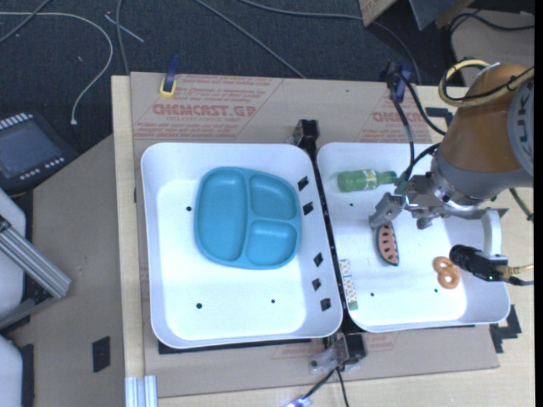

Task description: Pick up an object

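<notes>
My gripper [401, 215] hangs over the right bin [407, 312], near its middle, on the grey arm with the orange band [484, 138]. Its two fingers stand apart and nothing is between them, so it is open. A watermelon slice [388, 244] lies on the bin floor just below the left finger [382, 214]. A green bottle [363, 180] lies on its side toward the back of the bin, left of the gripper. An orange pretzel [445, 272] sits toward the front right, beside a black part of the arm.
The left bin [170, 303] holds a blue divided plate [248, 217] at its middle. A black divider strip [318, 227] runs between the two bins. Cables cross the dark floor behind the bench.
</notes>
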Motion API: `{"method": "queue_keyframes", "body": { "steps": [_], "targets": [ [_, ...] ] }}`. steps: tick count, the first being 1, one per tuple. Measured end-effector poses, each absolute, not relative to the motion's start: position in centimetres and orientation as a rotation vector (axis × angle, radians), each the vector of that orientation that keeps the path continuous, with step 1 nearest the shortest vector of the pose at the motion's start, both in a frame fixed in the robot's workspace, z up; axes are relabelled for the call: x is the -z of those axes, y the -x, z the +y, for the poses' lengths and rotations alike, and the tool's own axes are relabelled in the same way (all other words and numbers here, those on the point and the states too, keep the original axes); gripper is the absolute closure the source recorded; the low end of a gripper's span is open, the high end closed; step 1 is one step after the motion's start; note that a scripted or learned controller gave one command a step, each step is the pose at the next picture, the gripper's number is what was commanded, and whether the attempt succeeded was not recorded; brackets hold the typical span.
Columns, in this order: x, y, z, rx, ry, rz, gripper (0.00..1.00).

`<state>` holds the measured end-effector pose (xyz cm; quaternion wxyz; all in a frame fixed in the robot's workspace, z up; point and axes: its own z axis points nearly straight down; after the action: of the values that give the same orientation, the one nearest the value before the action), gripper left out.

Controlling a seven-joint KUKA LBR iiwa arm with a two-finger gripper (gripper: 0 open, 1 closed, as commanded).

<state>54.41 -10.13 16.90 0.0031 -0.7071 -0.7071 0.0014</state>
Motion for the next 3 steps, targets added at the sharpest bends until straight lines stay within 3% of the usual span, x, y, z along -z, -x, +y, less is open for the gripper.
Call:
{"method": "queue_keyframes", "body": {
  "steps": [1, 2, 3],
  "targets": [
    [-10.6, -54.6, -10.0, -0.006, 2.216, -2.216, 0.00],
    [-8.3, -54.5, -9.9, -0.003, 2.218, -2.217, 0.00],
    [-9.6, -54.6, -9.9, 0.002, 2.220, -2.219, 1.00]
  ]
}}
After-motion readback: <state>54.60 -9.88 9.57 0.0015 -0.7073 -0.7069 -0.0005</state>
